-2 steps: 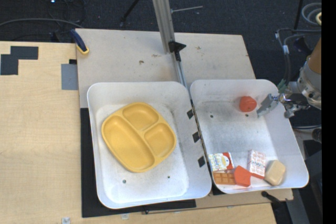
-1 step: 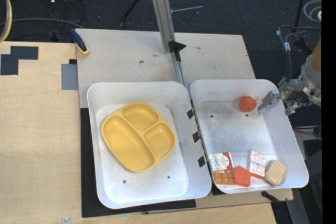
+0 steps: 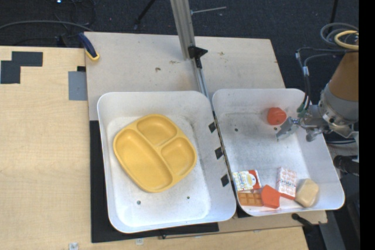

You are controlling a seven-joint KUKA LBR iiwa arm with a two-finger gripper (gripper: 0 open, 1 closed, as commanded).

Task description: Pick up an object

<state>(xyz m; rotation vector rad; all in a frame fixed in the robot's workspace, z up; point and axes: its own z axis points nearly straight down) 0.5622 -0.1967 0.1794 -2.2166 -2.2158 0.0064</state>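
Over the right bin (image 3: 328, 196), the metal gripper (image 3: 291, 127) hangs beside a round red ball (image 3: 276, 116) (smooth, matte); whether its jaws are spread or pressed together, I cannot tell.

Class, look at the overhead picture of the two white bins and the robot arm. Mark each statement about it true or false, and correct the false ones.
1. The yellow divided plate lies in the left bin. True.
2. The red ball sits on the yellow plate. False: it lies in the right bin, near the pincer.
3. The pincer is over the right bin. True.
4. The beige sponge-like lump lies at the right bin's far corner. False: it is in the near right corner, beside a small printed packet.
5. The plate has five compartments. False: three show.
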